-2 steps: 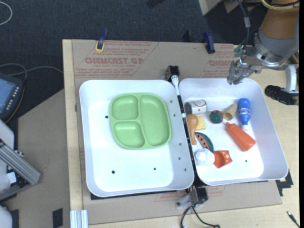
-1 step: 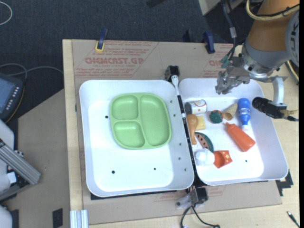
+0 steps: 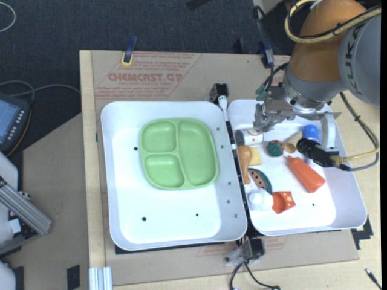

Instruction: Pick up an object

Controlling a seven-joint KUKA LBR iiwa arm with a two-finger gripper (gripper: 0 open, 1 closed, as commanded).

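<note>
The right bin (image 3: 338, 213) holds several small toys: an orange bottle (image 3: 305, 172), a dark teal piece (image 3: 275, 148), a blue cap-like piece (image 3: 309, 131), a tan piece (image 3: 245, 156), a watermelon-slice toy (image 3: 261, 179), a white lump (image 3: 260, 200) and a red piece (image 3: 283, 201). My gripper (image 3: 261, 124) hangs from the grey arm with the orange band over the bin's back left part, just above and left of the teal piece. No toy shows between its fingers.
The left bin (image 3: 121, 216) carries a green divided plate (image 3: 179, 152). A black clamp (image 3: 219, 92) sits at the back where the bins meet. Cables and a black connector (image 3: 317, 153) trail over the right bin's back right.
</note>
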